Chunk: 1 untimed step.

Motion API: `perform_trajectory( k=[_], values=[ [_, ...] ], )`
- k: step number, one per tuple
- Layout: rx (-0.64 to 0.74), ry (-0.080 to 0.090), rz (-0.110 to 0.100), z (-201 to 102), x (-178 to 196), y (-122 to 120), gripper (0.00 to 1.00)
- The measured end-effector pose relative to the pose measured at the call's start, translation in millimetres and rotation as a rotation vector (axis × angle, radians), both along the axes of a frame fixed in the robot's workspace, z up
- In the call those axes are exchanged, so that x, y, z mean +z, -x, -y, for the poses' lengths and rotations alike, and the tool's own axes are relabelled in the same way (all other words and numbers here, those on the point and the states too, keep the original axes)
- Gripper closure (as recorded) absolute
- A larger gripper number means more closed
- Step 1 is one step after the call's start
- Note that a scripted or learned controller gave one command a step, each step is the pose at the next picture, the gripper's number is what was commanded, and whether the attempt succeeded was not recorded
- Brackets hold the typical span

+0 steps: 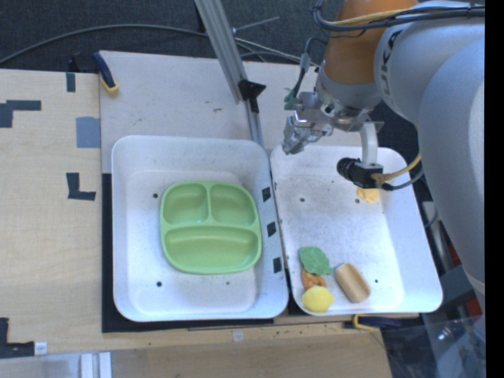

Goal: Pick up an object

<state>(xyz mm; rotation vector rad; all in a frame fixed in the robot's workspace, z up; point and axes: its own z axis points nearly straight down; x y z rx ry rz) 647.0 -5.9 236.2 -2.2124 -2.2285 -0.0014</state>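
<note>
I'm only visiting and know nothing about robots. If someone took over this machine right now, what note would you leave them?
Gripper: up over the far left corner of the right bin, nothing seen in it; I cannot tell whether it is open or shut.
Things: yellow lemon-like toy, tan bread-roll toy, green leaf on an orange piece, all clustered at the right bin's near edge. Small yellow piece near its far right side. Green divided plate in the left bin.
Done: no pick yet.
Left: pick up one object.
</note>
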Motion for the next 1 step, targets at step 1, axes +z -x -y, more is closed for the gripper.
perform_trajectory(
  k=[1],
  values=[
    [0.000,0.000,-0.003,-59.3,-9.6,3.6,1.00]
  ],
)
